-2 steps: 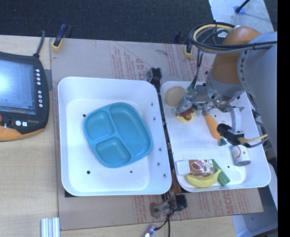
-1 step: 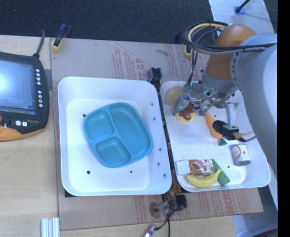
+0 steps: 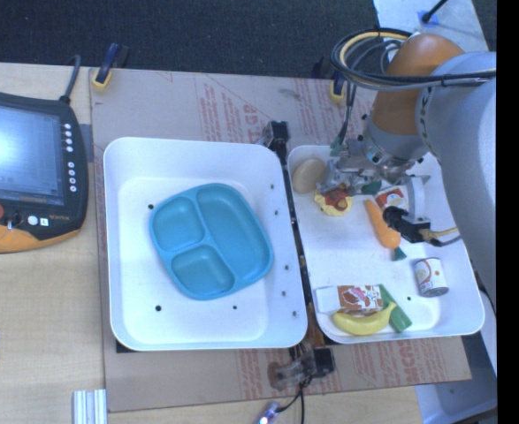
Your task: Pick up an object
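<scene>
The hand (image 3: 352, 177) is seen lowered into the far end of the right bin (image 3: 458, 325), seemingly right above a small red and yellow toy (image 3: 334, 203), with a carrot (image 3: 382, 224) just beside it, though its grip cannot be told.

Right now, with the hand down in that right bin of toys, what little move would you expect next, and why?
Probably a short straight drop. The hand sits right above the small red and yellow toy near the back of the right bin, closer than the carrot.
</scene>
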Motion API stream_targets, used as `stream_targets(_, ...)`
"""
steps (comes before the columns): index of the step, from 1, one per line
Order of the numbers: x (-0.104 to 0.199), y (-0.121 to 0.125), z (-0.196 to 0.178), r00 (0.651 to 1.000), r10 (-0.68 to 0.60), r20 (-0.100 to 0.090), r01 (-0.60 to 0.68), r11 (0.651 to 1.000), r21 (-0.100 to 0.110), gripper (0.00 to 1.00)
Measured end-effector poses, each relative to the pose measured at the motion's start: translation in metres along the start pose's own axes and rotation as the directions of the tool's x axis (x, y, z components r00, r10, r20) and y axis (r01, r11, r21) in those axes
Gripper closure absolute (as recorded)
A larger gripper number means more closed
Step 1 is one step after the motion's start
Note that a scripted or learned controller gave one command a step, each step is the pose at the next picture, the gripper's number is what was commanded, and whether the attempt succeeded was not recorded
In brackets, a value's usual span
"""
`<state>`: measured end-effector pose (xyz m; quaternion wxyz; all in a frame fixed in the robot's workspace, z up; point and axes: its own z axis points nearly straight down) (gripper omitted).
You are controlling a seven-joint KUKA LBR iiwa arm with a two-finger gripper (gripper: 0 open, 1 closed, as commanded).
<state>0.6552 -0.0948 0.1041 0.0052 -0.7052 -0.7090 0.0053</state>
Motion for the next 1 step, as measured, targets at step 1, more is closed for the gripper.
stream_targets(1, 0.0643, -0.0520, -0.0874, 1.000, 0.001, -0.002, -0.001, 1.000, -0.011, 1.00)
